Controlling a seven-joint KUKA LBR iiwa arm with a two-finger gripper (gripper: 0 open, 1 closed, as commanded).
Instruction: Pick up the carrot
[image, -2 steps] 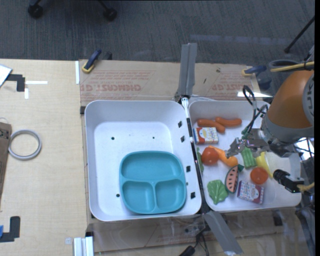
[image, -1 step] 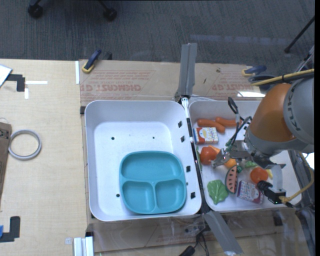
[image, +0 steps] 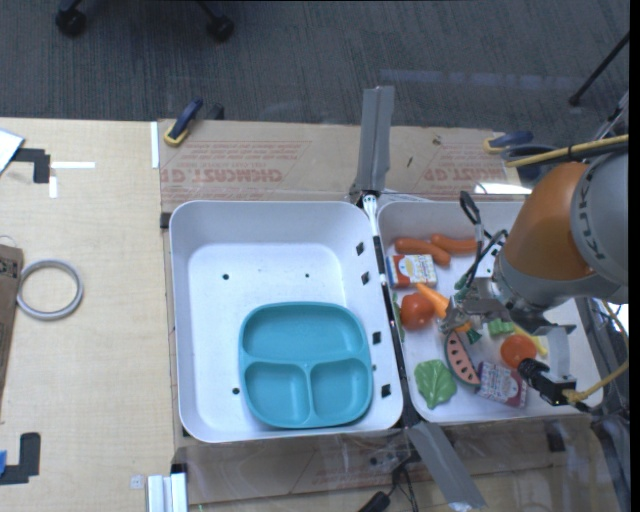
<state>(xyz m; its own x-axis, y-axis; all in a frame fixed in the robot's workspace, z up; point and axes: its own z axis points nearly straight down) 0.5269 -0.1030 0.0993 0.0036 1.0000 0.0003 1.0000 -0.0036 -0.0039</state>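
The carrot (image: 431, 297) is a short orange cone lying in the right bin (image: 400, 215), left of centre, between a red-and-white packet (image: 415, 268) and a red tomato (image: 416, 312). My gripper (image: 460, 320) hangs low over the bin just right of and below the carrot's lower end, close to it or touching it. The grey wrist and the orange band (image: 550, 235) rise from it to the right and hide part of the bin's middle.
The right bin also holds two orange sausages (image: 437, 243), a watermelon slice (image: 462, 358), a green leaf (image: 435, 383), an orange ball (image: 518, 350) and a purple packet (image: 500, 384). A teal divided plate (image: 305, 362) sits in the left bin (image: 200, 300).
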